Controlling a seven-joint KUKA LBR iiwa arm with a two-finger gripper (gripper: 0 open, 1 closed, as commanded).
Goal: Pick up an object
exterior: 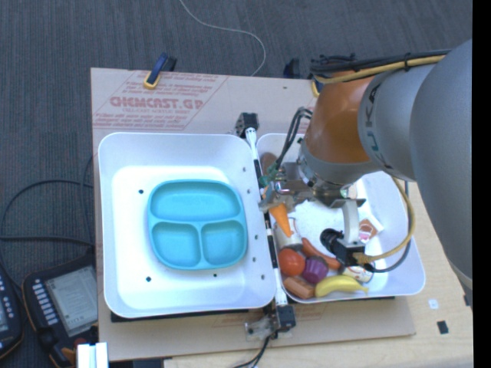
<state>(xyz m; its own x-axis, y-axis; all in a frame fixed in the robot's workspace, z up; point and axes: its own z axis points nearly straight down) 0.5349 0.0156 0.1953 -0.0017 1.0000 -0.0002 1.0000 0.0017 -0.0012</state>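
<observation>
My gripper (278, 188) hangs low over the left side of the right bin (399, 282), just above the top end of an orange carrot (281, 221). Nothing shows between its fingers. Toy food lies crowded in the bin's near-left corner: a red tomato (291, 261), a purple piece (314, 267), a yellow banana (340, 285), a brown sausage (298, 287) and a thin orange-red piece (318, 251). The grey and orange arm hides most of the bin's far half.
The left bin (123, 167) holds a light-blue tray (198, 225) with three compartments. A brown piece (268, 162) lies at the right bin's far-left edge. A small white and red item (368, 228) sits to the right of the wrist. Cables run along the divide between the bins.
</observation>
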